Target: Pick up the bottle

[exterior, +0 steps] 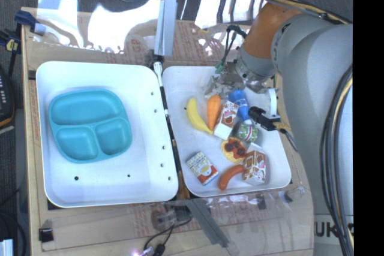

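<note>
A clear bottle (242,114) with a blue cap and a green label lies in the right bin (180,84), among other toy food. Its cap points toward the far wall. My gripper (222,81) hangs low over the far part of that bin, just up and left of the cap and close above the carrot's tip. The grey wrist and orange band (264,33) rise behind it and hide part of the gripper. Nothing shows as held.
Around the bottle lie a banana (195,116), a carrot (213,111), a white and red carton (226,120), a flat yellow and red piece (234,148), a sausage (231,175) and two small cartons (202,168) (255,166). The left bin holds a blue divided tray (90,124).
</note>
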Action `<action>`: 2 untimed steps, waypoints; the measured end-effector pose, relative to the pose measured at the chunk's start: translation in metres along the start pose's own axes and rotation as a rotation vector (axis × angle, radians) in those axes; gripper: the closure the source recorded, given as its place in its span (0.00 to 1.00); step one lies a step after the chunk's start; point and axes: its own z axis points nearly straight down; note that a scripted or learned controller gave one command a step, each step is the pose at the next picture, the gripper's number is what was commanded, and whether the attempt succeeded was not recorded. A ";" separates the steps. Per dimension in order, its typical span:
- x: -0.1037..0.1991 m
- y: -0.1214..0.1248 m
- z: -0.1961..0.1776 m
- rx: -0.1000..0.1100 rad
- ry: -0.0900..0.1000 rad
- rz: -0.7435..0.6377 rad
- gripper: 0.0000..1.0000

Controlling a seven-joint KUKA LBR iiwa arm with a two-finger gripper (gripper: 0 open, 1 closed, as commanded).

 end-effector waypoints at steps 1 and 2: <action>0.001 0.000 -0.010 -0.001 0.000 -0.004 1.00; 0.001 0.001 -0.010 -0.001 0.000 -0.004 0.00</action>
